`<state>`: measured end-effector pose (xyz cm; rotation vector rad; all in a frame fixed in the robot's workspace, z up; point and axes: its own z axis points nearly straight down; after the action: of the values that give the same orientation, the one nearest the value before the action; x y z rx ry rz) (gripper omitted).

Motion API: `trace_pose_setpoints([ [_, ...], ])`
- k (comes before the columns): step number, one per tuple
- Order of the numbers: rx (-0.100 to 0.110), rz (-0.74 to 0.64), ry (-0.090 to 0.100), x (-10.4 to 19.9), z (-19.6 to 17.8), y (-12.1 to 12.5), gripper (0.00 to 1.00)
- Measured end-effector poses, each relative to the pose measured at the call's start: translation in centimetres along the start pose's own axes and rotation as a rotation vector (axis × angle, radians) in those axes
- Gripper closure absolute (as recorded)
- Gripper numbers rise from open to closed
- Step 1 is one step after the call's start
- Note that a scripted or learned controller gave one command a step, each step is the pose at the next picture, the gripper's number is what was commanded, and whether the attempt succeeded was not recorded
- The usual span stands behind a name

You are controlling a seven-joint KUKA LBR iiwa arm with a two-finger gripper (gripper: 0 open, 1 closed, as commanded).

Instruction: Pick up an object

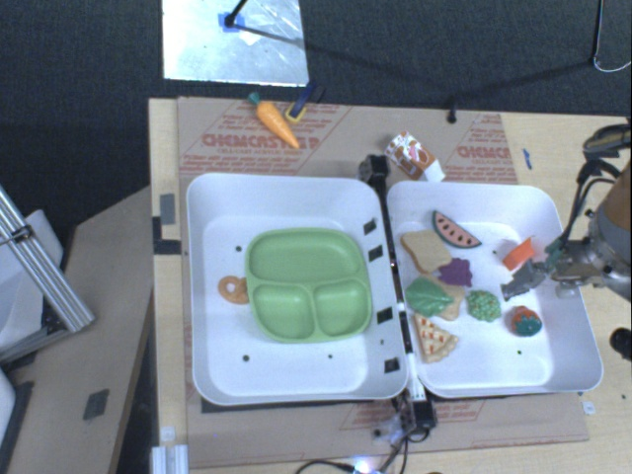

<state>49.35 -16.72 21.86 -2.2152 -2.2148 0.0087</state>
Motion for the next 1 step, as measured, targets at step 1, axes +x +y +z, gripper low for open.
trace_pose_setpoints([
  [1,-0.012,-0.004,-0.003,0.04,-0.56,0.27,0.0],
])
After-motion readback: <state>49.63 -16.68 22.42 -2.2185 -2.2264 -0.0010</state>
